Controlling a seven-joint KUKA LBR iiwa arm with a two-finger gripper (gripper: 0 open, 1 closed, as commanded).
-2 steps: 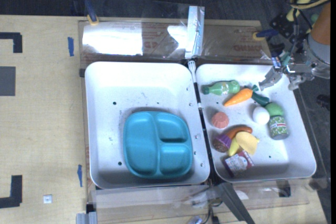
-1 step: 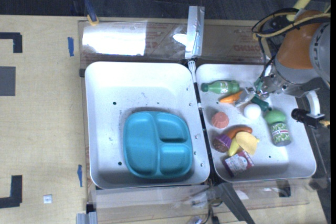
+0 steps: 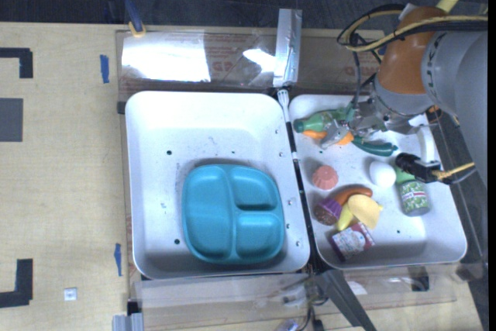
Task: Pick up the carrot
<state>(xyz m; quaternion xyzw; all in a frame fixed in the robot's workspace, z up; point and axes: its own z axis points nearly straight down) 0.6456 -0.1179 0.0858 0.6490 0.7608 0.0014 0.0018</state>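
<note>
The arm (image 3: 453, 70) reaches in from the right, over the far part of the right bin (image 3: 443, 238), and its orange band (image 3: 403, 62) stands above the bin's far edge. The gripper (image 3: 339, 136) is low in the far left part of this bin, right at the carrot (image 3: 313, 134). Orange shows on both sides of the gripper, so the carrot seems to lie across under it. I cannot tell how wide the gripper stands, or whether it has the carrot. A green piece (image 3: 314, 122) touches the carrot on its far side, and a teal thing (image 3: 381, 146) lies just beside the gripper, to its right. Nearer to the camera lie a pink ball (image 3: 324, 177), a white egg (image 3: 381, 173) and a green can (image 3: 415, 198). Nearer still, close together, are a purple piece (image 3: 328, 209), a yellow piece (image 3: 366, 210) and a packet (image 3: 350, 241). The left bin (image 3: 147, 167) holds a blue plate (image 3: 232, 213) with compartments.
</note>
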